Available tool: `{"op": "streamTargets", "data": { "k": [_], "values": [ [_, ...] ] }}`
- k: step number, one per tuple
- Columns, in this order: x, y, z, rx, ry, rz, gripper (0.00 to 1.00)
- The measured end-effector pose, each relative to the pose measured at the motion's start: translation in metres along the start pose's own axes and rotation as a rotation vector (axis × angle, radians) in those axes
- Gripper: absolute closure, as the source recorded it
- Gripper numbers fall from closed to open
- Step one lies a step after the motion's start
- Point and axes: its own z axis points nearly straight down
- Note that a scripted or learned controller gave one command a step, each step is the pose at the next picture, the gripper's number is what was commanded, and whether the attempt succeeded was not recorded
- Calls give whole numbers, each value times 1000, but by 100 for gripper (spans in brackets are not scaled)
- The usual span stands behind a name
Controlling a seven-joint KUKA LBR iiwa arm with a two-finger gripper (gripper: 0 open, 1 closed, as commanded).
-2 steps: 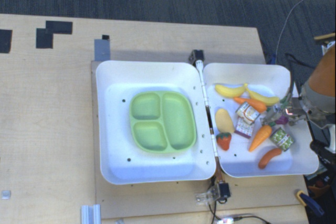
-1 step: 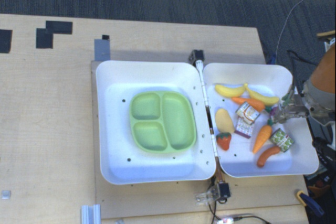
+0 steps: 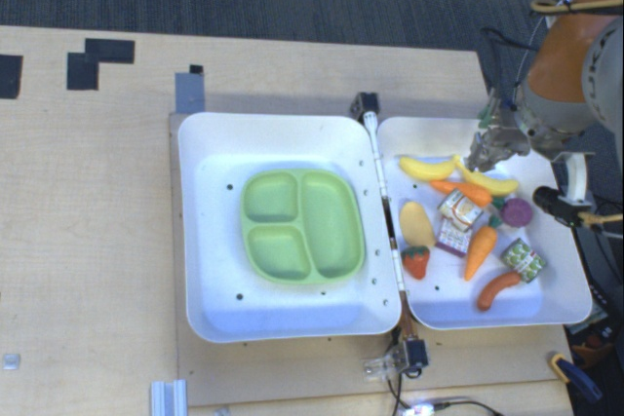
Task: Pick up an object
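At the lower right of the frame we see the right-hand shallow white bin (image 3: 561,307) with toy food scattered in it: a reddish-brown sausage (image 3: 497,288) nearest the front, a small green-and-white packet (image 3: 524,259) just above it, an orange carrot (image 3: 479,250), a red strawberry (image 3: 416,261), a pale yellow pear-like piece (image 3: 417,222), a white-and-red printed carton (image 3: 456,220) and a purple round fruit (image 3: 517,210). Farther back lie two yellow bananas, one (image 3: 426,168) toward the bin's upper left, the other (image 3: 489,181) directly beneath the metal gripper (image 3: 485,155), which hangs at the bin's far edge; we cannot tell how its tips stand. To the left, the second white bin (image 3: 210,307) carries a light green three-compartment plastic tray (image 3: 302,225).
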Motion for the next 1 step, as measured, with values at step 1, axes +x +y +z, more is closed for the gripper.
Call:
{"op": "streamTargets", "data": {
  "k": [1],
  "values": [
    [-56, 29, 2, 1, -2, 2, 100]
  ]
}}
